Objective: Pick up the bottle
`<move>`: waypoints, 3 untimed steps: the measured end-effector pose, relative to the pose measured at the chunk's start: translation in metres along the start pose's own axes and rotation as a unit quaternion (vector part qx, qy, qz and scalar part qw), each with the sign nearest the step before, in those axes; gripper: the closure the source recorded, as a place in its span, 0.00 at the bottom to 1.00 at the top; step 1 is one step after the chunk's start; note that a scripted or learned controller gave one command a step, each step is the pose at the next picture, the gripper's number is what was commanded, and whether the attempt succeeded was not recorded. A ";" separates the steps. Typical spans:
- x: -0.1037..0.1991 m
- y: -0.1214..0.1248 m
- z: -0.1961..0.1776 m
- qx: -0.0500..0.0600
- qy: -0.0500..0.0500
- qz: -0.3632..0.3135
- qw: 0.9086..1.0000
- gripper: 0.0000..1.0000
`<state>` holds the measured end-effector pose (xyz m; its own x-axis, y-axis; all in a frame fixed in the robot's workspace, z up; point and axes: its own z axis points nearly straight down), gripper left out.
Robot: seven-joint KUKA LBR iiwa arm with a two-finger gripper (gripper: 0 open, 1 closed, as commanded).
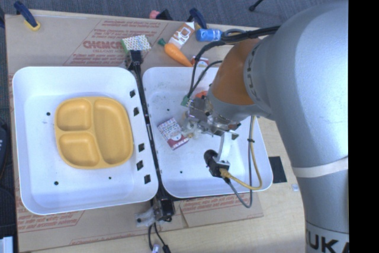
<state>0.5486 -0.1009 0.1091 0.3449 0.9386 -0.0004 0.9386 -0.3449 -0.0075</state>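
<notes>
A small white bottle (182,34) with an orange label lies on the cardboard behind the right bin (169,178), outside it. My gripper (192,118) is low over the middle of the right bin, under the orange wrist band (234,77). It sits just right of a small red-and-white packet (172,133) on the bin floor. The wrist and its cables cover the gripper's tip. A bit of orange (202,93) shows at the wrist's left edge, and I cannot tell what it is.
A yellow divided plate (93,131) lies in the left bin (29,186). An orange carrot-like toy (176,54), a blue object (208,35) and a patterned packet (136,43) lie on the cardboard behind the bins. A black divider (145,127) with clips runs between the bins.
</notes>
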 end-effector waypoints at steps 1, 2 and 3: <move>-0.018 -0.065 -0.026 0.000 0.001 0.101 0.995 1.00; -0.063 -0.055 -0.208 -0.003 0.000 0.067 0.998 1.00; -0.053 -0.059 -0.106 -0.001 0.000 -0.050 0.999 1.00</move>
<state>0.4757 -0.1302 0.2160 0.2488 0.9686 0.0004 0.9685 -0.2488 -0.0056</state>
